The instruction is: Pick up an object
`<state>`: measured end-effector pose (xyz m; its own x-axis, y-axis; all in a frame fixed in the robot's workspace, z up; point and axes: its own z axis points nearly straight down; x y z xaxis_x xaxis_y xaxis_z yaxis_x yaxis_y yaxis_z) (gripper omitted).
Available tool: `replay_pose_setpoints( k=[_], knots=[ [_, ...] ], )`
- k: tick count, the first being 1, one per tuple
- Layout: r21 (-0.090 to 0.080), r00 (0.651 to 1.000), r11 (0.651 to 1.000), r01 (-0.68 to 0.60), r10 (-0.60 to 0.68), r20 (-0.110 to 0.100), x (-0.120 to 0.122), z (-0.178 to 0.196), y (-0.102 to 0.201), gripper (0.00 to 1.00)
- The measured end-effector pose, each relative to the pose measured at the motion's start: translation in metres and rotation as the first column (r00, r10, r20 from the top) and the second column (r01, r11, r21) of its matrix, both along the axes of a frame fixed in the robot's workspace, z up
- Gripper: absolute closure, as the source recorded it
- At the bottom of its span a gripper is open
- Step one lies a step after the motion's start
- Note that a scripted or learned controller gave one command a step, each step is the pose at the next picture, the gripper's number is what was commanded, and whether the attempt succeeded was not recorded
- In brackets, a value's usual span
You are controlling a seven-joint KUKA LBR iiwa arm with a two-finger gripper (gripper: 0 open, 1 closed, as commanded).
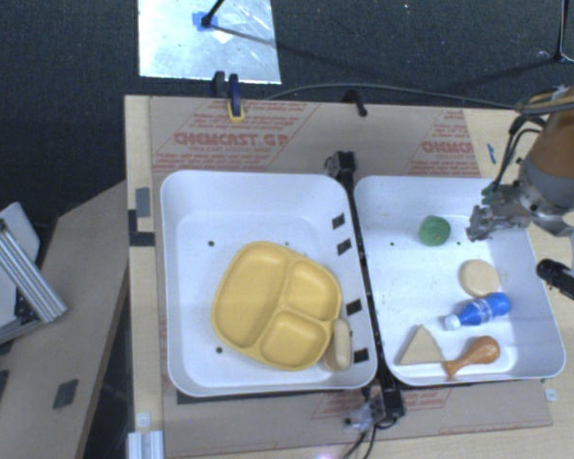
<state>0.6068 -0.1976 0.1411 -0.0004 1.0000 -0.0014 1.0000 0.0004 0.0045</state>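
Overhead, two shallow white bins of smooth moulded plastic sit side by side on the bench [143, 122], which is covered by a pale board printed in red with "CHEMCAST GP". The left bin [187, 208] holds a glossy yellow tray [277, 304] with rounded corners and three compartments; a small beige oval piece [340, 344] rests against the tray's near right edge.

The right bin [545, 352] holds the loose things: a matte green ball [434, 229] near the back, a flat tan disc [479, 277] — cookie-like — to its right and nearer, a small blue bottle [478, 311] with a white cap lying on its side, a tan wedge [419, 346] shaped like a triangle, and an orange-brown drumstick shape [474, 355] beside it at the front wall.

The tool [480, 220] hangs over the back right part of this bin, just right of the green ball and above the disc. Its dark metal tip is small and blurred — I cannot tell how far it is open, and nothing visible sits in it.
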Motion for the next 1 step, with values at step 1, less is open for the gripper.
replay_pose_setpoints(
  k=[1],
  knots=[
    [-0.001,1.0,1.0,-0.003,0.003,0.002,0.0035,0.0454,-0.0058,1.0]
  ],
)
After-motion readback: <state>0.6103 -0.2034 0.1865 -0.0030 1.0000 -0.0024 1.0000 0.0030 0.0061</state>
